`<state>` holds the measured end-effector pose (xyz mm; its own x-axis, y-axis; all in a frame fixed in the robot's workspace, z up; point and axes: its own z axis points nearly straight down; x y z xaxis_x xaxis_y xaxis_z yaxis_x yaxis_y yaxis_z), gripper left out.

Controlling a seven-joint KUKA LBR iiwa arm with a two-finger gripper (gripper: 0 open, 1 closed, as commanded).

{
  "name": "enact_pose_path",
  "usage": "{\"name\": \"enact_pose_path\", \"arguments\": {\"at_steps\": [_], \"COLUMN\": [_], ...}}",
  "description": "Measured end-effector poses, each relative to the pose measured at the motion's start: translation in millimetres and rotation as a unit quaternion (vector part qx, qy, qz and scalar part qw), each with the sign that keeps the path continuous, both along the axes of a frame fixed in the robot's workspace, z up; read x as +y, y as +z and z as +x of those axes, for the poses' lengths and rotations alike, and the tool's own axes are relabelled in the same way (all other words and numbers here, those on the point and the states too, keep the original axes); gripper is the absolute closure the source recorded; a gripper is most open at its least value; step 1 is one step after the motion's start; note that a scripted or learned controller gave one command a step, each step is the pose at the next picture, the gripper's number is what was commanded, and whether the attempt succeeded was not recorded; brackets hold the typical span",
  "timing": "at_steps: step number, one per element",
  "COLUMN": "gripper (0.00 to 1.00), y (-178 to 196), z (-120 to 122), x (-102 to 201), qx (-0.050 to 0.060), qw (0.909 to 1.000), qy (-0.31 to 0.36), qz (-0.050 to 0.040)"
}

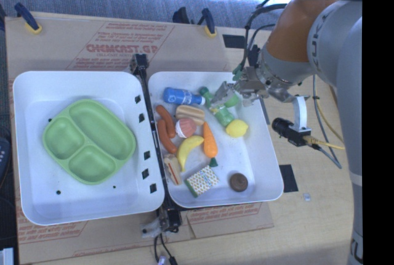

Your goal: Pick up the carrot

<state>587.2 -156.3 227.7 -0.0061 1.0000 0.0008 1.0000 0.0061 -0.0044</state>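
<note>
1. Up at the far right corner of the right bin point(271, 162), the pincer point(229, 97) hangs low over the toys; whether it is open or closed I cannot tell.
2. Just beneath it lie a green toy point(224, 114) and a lemon point(237, 128).
3. Further in, the carrot point(210, 141) lies untouched mid-bin, beside a banana point(190, 148), near a blue bottle point(181, 97) and a brown disc point(238, 181).
4. Across the divider, the left bin point(28, 183) holds a green divided plate point(89, 140).
</note>
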Motion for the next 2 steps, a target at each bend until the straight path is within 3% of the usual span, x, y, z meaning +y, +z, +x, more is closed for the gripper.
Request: {"name": "enact_pose_path", "arguments": {"at_steps": [1, 2], "gripper": [0.0, 1.0], "y": [-136.7, -126.7], "z": [-32.2, -32.0], "x": [18.5, 18.6], "qx": [0.001, 0.002], "qw": [0.9971, 0.9973], "qy": [-0.076, -0.074], "qz": [0.0, 0.0]}}
